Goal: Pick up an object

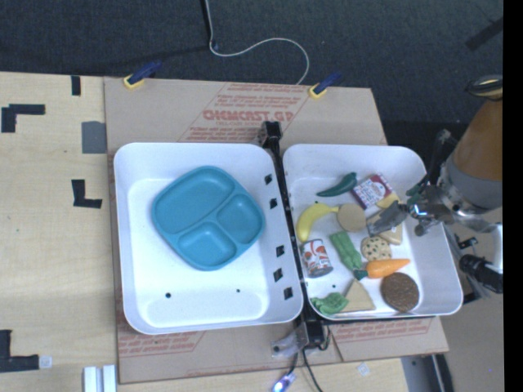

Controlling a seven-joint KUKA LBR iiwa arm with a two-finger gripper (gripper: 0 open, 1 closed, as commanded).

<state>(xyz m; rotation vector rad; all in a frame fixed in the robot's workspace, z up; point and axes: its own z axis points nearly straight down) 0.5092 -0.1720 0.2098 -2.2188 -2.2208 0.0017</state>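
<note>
The right bin (413, 163) holds several toy foods. Among them are a yellow banana (311, 218), a dark green chili (337, 187), a maroon packet (370, 191), a tan disc (351, 216), a red-and-white can (316, 256), a green pea pod (347, 250), a speckled cookie (375, 247), an orange carrot (387, 267) and a brown patty (400, 291). My gripper (391, 217) reaches in from the right and hangs low over the bin's right middle. It is just right of the tan disc and above the cookie.
The left bin (131, 219) holds a blue divided plate (207, 216). A green leaf piece (329, 304) and a tan wedge (359, 297) lie at the right bin's front. A black divider (282, 219) runs between the bins. A white cable (245, 51) lies behind them.
</note>
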